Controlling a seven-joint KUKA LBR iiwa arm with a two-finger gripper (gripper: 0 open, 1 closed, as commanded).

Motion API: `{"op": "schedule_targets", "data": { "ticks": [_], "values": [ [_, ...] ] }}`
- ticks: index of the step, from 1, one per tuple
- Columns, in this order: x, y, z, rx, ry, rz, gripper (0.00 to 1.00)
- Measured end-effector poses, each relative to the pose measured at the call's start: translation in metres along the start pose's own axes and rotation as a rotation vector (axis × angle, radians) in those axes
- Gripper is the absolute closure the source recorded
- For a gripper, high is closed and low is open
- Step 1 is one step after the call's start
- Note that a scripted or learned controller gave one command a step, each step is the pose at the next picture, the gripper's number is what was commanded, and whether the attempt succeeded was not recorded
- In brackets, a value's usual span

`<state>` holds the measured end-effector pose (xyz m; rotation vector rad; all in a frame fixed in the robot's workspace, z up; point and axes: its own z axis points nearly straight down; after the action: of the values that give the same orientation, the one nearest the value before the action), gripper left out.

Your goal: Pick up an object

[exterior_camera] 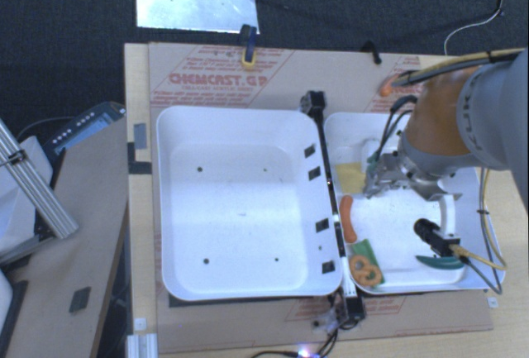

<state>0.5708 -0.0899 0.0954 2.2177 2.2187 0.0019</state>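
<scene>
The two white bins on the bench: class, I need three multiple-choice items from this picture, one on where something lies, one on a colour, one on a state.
1. Where does the long orange-red piece lie?
A. In the left bin
B. In the right bin, near its left wall
C. On the cardboard outside both bins

2. What colour is the flat piece lying just above it in the camera view?
A. Pale yellow
B. Blue
C. Black

3. Where is the gripper?
A. Over the left bin
B. Above the silver sheet at the top
C. Over the right bin, beside the pale yellow piece

Answers: 1 B, it lies along the right bin's left wall. 2 A, it looks pale yellow against the white. 3 C, the arm reaches into the right bin; the left bin is apart from it.
</scene>
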Motion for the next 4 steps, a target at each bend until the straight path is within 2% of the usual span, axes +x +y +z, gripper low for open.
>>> {"op": "schedule_targets", "data": {
  "ticks": [1,2,3,4],
  "values": [
    [0.025,0.029,-0.189,-0.018,0.001,-0.007,1.00],
    [0.042,-0.004,-0.323,-0.012,0.002,-0.006,1.00],
    [0.107,-0.008,-0.141,0.018,0.005,-0.009,1.00],
    [0.103,-0.010,-0.317,-0.017,0.004,-0.005,1.00]
  ]
}}
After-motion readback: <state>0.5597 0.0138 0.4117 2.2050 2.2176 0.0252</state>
